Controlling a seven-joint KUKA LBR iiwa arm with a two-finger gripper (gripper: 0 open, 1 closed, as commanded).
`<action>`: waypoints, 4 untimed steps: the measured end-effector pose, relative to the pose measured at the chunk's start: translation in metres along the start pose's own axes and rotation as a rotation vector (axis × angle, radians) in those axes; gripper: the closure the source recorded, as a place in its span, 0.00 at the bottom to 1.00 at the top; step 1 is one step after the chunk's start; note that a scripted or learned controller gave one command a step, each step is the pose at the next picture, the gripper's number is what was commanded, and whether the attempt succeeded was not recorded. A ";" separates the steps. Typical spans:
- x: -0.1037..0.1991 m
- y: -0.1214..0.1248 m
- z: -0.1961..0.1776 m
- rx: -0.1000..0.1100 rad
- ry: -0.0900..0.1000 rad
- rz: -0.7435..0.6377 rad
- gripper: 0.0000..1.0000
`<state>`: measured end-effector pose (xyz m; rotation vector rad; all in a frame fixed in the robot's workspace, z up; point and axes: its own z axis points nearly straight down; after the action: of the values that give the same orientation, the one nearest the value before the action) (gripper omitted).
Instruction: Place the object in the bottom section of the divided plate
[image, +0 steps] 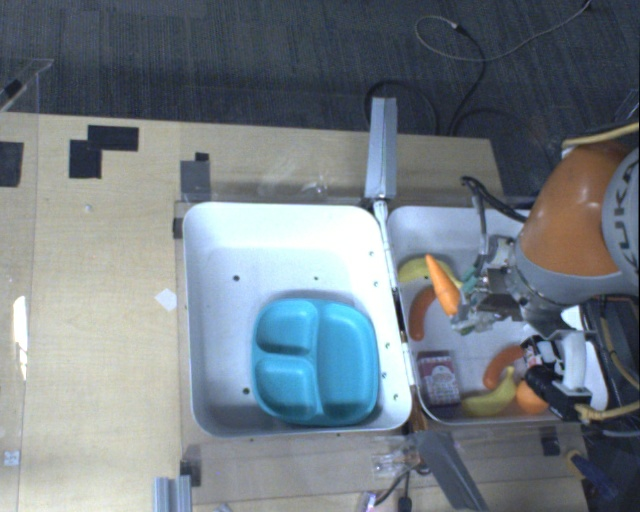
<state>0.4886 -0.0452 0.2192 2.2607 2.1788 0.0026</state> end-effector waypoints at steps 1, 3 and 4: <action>0.052 0.054 -0.023 0.002 -0.001 0.270 1.00; 0.159 0.139 0.019 0.001 0.000 -0.087 1.00; 0.230 0.103 0.050 0.003 0.000 0.251 1.00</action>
<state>0.5997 0.1810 0.1691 2.5171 1.8806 -0.0009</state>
